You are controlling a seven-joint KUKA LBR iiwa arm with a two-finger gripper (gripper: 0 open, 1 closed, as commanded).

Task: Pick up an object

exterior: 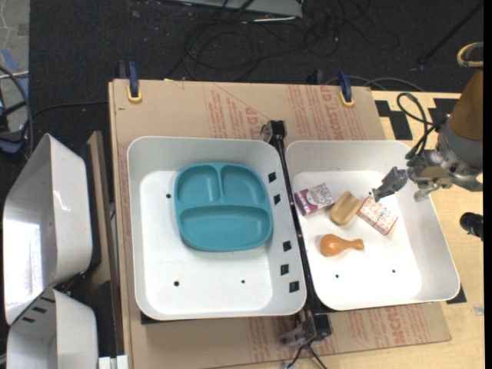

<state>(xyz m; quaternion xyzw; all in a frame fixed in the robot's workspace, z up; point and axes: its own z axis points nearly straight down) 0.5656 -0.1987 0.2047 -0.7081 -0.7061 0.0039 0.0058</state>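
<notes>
White bins side by side: left bin (pixel 154 283) holds a teal divided plate (pixel 223 206); right bin (pixel 430 283) holds a purple packet (pixel 314 198), tan block (pixel 345 207), red-and-white carton (pixel 377 215), orange pear-shaped toy (pixel 340 245). Gripper (pixel 387 187) hovers just above the carton's upper edge; finger spread cannot be told. Judged step: approach. Next: descend, then close on the carton.

Arm (pixel 465 129) cut off at the right edge; label on purple packet (pixel 314 198) too small to read.
</notes>
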